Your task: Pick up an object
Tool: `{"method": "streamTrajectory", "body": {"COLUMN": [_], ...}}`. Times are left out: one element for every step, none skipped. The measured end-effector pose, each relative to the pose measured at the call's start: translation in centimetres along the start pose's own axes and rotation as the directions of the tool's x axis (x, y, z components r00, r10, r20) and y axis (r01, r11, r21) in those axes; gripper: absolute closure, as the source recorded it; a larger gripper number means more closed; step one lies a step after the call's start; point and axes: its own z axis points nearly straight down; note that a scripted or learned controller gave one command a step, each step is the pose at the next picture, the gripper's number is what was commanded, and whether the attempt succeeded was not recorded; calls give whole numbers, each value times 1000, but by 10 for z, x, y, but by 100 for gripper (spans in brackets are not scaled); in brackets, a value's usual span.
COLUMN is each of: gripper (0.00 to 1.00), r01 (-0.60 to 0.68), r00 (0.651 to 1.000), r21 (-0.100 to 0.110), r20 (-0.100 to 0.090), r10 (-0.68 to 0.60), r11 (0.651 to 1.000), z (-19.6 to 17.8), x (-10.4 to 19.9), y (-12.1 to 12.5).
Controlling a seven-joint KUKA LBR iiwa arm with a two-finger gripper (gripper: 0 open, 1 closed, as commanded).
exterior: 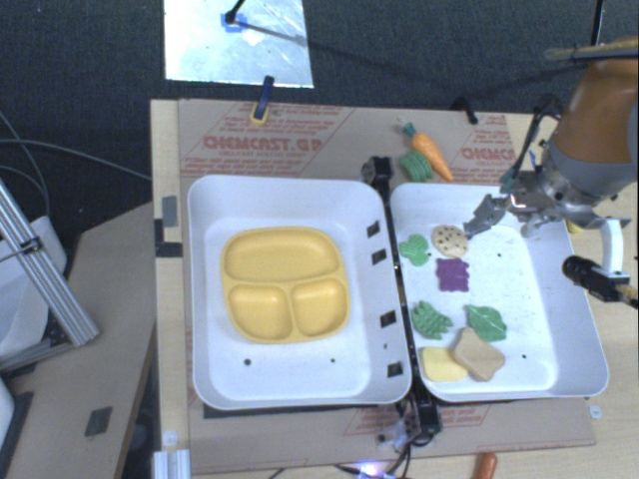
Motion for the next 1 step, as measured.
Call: {"method": "streamTrajectory", "body": {"gripper": [0], "r01": [-4], "r00": [1000], "r21": [5], "r20": [0], "r10": [4], "r11": [1000], "z": [59], "x": [-22], "y": [-24]}}
